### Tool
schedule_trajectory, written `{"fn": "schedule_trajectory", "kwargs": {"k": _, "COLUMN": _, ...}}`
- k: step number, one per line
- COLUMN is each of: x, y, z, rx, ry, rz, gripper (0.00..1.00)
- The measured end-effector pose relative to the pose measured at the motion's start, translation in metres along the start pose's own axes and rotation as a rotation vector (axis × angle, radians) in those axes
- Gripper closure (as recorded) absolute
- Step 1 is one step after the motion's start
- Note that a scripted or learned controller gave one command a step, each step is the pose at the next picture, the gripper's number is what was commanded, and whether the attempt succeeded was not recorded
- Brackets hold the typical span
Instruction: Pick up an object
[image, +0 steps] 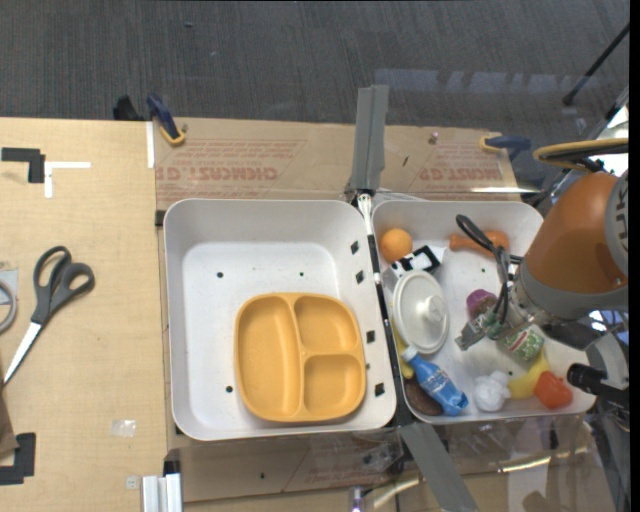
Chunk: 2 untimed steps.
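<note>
Several objects crowd the right bin (452, 208). My gripper (478, 330) hangs low among them; whether it is spread or pinching, I cannot tell. A green-and-white object (523, 343) lies just to its right, a purple object (481, 301) just beyond it.

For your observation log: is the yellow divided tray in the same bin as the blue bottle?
No, the yellow divided tray lies in the left bin; the blue bottle lies in the right.
</note>
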<state>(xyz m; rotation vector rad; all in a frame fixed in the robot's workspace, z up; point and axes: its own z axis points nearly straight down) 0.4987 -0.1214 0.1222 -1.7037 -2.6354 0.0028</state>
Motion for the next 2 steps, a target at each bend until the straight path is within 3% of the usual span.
{"fn": "schedule_trajectory", "kwargs": {"k": 1, "x": -0.073, "y": 0.000, "z": -0.073, "rx": -0.004, "ry": -0.005, "rz": -0.175, "gripper": 1.00}}
{"fn": "schedule_trajectory", "kwargs": {"k": 2, "x": -0.033, "y": 0.058, "z": 0.028, "rx": -0.003, "ry": -0.002, "rz": -0.096, "gripper": 1.00}}
